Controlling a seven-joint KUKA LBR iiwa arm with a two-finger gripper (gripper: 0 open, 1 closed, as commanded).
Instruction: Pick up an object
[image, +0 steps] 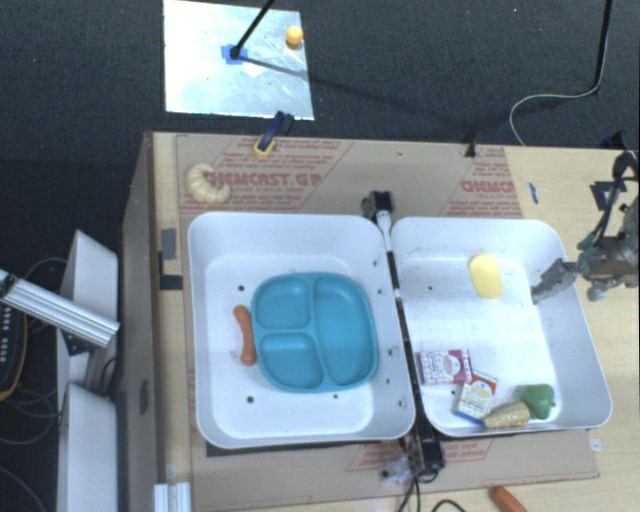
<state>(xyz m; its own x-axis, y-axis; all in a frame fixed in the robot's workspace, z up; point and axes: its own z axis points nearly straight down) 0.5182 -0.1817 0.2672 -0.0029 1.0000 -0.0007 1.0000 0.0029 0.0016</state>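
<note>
So, nearest pick looks like the yellow lemon-shaped toy (486, 275), sitting in the upper part of the right bin (575, 345), just left of the gripper (545, 287) and close by, long axis running roughly up-down in the view. Reaching in from the right edge, low over the bin rim. Can't tell the gripper's state. Nothing visibly held.

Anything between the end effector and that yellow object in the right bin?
Nothing visible. The end effector sits at the right bin's right rim, with bare white floor between it and the yellow object.
</note>
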